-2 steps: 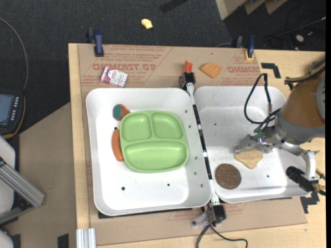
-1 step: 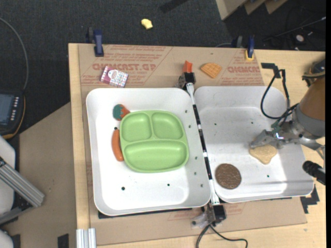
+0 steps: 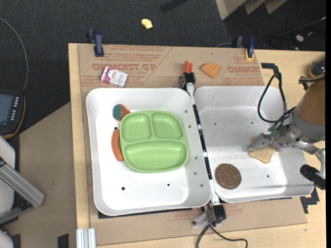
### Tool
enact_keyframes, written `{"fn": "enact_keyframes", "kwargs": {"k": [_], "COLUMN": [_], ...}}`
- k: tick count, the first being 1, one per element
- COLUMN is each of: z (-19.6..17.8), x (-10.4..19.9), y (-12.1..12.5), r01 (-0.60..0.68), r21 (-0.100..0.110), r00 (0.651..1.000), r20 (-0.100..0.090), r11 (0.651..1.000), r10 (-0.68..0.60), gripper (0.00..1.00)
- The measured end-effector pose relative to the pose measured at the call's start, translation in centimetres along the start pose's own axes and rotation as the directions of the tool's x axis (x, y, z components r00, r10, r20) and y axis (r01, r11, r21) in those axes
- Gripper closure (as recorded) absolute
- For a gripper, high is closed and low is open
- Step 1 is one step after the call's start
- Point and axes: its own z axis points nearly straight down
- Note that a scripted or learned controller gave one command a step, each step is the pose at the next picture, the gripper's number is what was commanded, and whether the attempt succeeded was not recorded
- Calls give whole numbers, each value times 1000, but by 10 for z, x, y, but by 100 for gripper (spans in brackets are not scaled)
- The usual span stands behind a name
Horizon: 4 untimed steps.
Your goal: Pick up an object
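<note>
In the right bin (image 3: 227, 118), a flat tan piece like a slice of bread (image 3: 262, 155) lies towards the right side. My gripper (image 3: 262, 143) comes in from the right and sits low, right over the tan piece's upper edge, touching or nearly touching it. A round brown patty (image 3: 228, 175) lies to the front left of it, apart from the gripper. The grey arm with its orange band (image 3: 313, 107) rises at the right edge.
The left bin (image 3: 150, 192) holds a green divided plate (image 3: 153, 140), an orange sausage (image 3: 117, 144) along its left side and a teal-and-red item (image 3: 121, 111). A black cable (image 3: 269, 94) loops over the right bin. A waffle cracker (image 3: 210, 70) and a pink packet (image 3: 114, 76) lie behind the bins.
</note>
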Motion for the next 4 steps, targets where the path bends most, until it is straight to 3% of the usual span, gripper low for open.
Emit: {"fn": "enact_keyframes", "kwargs": {"k": [1, 2, 3, 4], "z": [0, 1, -11, -10], "x": [9, 3, 2, 1], "y": [-15, 7, 9, 8], "r01": [-2, 1, 0, 0], "r21": [0, 4, -4, -3], "r00": [1000, 1000, 1000, 1000], "r20": [0, -1, 4, 3], "r11": [1000, 1000, 1000, 1000], "r10": [2, -1, 0, 0], "gripper": [0, 0, 100, 0]}}
